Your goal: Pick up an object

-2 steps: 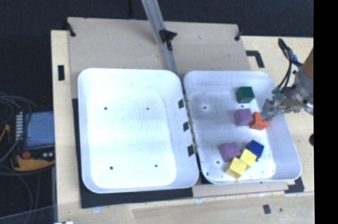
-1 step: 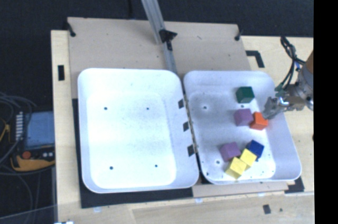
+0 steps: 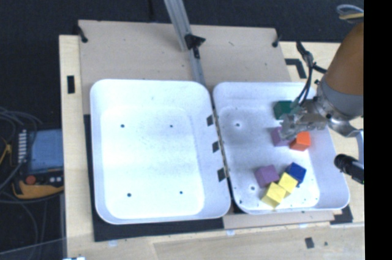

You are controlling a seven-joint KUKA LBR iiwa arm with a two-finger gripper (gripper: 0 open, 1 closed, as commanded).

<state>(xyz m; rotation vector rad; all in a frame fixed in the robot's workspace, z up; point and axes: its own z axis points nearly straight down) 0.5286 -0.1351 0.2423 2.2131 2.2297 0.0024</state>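
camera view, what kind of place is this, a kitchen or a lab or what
Most likely a robotics lab bench set up for grasping trials: two shallow white bins side by side on a board, small coloured blocks in the right one, and a robot arm reaching in, with loose cables alongside.

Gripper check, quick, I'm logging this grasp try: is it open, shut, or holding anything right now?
Gripper: low in the right white bin, beside the small orange block and green block; open, shut or holding cannot be told.
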